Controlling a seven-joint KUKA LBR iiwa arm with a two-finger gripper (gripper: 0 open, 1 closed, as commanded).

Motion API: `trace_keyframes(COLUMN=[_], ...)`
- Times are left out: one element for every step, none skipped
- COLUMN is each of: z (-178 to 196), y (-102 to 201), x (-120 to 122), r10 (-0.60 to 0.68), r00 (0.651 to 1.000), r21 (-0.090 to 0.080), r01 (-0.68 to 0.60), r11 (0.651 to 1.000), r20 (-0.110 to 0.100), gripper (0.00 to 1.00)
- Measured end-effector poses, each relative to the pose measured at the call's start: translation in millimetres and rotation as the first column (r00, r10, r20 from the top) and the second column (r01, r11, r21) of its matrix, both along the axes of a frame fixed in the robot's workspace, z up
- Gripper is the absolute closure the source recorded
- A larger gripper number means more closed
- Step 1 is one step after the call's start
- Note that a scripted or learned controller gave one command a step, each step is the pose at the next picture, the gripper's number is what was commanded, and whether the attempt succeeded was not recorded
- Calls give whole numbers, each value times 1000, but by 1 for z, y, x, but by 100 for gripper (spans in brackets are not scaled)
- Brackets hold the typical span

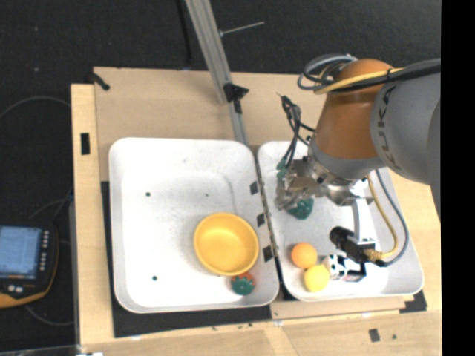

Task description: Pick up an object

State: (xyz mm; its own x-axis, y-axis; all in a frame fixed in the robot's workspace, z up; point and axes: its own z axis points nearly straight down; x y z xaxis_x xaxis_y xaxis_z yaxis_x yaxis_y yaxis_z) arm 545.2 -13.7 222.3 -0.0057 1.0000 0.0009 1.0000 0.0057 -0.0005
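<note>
Orange-banded arm [356, 117] hangs over the right bin [404, 277], gripper [295, 195] at a teal object [302, 210]; jaw state unreadable, so a poor grasp could drop it

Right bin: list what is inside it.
The right bin holds an orange ball, a yellow ball, a black-and-white object and a teal object at the gripper. The arm covers its far part.

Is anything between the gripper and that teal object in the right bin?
Nothing visible: the gripper is right above the teal object, near the right bin's left wall.
</note>
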Motion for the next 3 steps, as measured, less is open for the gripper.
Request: trace_keyframes(z=[-5,14,13], y=[46,95,92], x=[-12,-24,-24], r10=[-3,3,-4], r00=[1000,1000,1000], r21=[0,2,1], r01=[3,-3,4], r11=[1000,1000,1000], r20=[1,3,2], gripper=[100,100,0])
